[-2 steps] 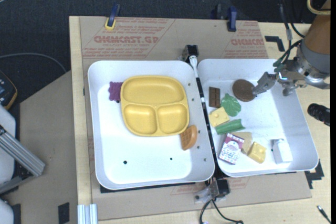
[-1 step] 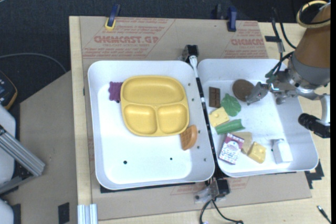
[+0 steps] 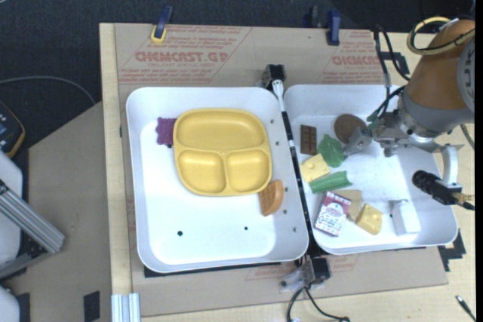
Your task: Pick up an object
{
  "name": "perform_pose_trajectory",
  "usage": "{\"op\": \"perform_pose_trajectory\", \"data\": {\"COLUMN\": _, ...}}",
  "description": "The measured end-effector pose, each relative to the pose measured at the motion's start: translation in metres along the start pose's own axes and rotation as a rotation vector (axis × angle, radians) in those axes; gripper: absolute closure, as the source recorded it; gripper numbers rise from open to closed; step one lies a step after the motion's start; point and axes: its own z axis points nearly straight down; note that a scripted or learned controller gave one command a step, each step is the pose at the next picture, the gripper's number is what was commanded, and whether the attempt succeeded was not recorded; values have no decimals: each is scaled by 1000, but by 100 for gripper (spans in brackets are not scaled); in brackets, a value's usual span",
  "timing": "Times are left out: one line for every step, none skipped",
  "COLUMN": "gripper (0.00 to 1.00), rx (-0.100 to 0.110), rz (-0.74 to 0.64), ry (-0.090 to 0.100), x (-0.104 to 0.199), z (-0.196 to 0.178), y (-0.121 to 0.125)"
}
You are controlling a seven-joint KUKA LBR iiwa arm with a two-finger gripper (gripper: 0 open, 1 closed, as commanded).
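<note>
My gripper (image 3: 372, 145) hangs over the back of the right bin (image 3: 434, 234), open, with bare bin floor between its fingers. Its left finger (image 3: 358, 142) is close beside a brown round object (image 3: 347, 126). Just left of it lie a green block (image 3: 330, 149), a yellow wedge (image 3: 312, 167) and a long green piece (image 3: 329, 181). A brown chocolate bar (image 3: 308, 136) lies near the bin's left wall. Nearer the front are a pink and white packet (image 3: 330, 215), a yellow cheese block (image 3: 368, 219) and a white block (image 3: 404, 216).
The left bin (image 3: 151, 237) holds a yellow divided plate (image 3: 223, 151), a purple object (image 3: 164, 130) at its left and an orange-brown piece (image 3: 271, 197) at its front right. A black cable end (image 3: 434, 187) hangs from the arm over the right bin.
</note>
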Motion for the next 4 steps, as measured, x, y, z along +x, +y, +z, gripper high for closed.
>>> {"op": "perform_pose_trajectory", "data": {"gripper": 0, "rx": -5, "rz": 1, "ry": -1, "x": 1, "z": 34, "y": 0}}
{"op": "perform_pose_trajectory", "data": {"gripper": 100, "rx": -10, "rz": 1, "ry": -2, "x": 0, "z": 22, "y": 2}}
{"op": "perform_pose_trajectory", "data": {"gripper": 100, "rx": -14, "rz": 1, "ry": -5, "x": -9, "z": -26, "y": 6}}
{"op": "perform_pose_trajectory", "data": {"gripper": 100, "rx": -15, "rz": 2, "ry": -6, "x": -17, "z": -86, "y": 4}}
